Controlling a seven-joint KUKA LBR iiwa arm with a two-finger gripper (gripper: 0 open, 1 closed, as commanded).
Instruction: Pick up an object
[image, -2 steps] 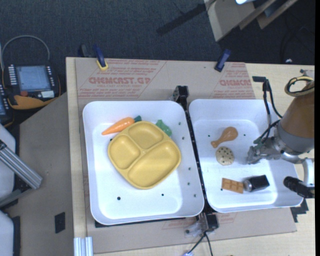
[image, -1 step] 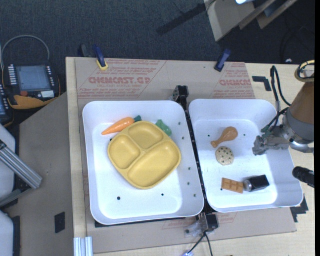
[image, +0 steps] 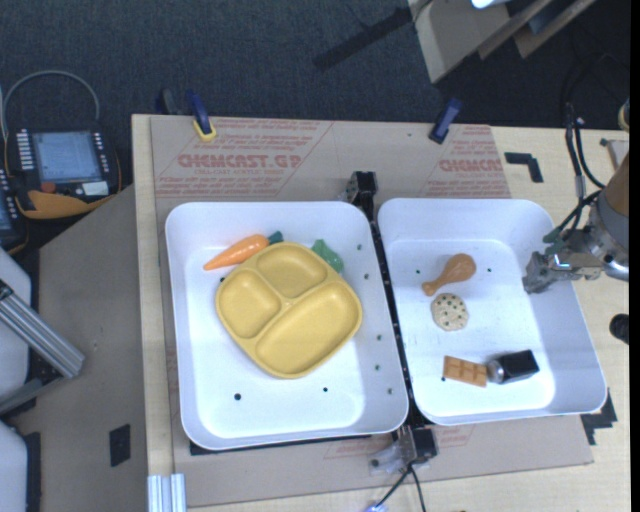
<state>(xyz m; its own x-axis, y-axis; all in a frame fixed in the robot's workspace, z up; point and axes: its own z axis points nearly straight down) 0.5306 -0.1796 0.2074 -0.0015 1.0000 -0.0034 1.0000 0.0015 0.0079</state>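
in the camera view the gripper (image: 543, 268) hangs over the right rim of the right bin (image: 570, 340), at the end of the arm (image: 612, 225) that comes in from the right edge, and whether it is spread or closed cannot be told at this angle; nothing shows gripped in it. to the left of the gripper, a little lower in the picture and apart from it, a toy chicken drumstick (image: 449, 273) lies tilted on the bin floor, thick end up and to the right. just below the drumstick, down and left of the gripper, sits a round chocolate-chip cookie (image: 450, 312), near the drumstick but not touching it. further down, below and slightly left of the gripper, a brown wafer-like bar (image: 464, 371) lies beside a small black block (image: 516, 366), the two touching or nearly so. well to the left of the gripper, across the seam between the bins, the left bin (image: 200, 330) holds a yellow divided plate (image: 289, 308) set at a slant. an orange carrot (image: 236, 251) lies along the plate's upper left edge, and a green leafy piece (image: 328, 254) peeks out at the plate's upper right edge, the side nearer the gripper.
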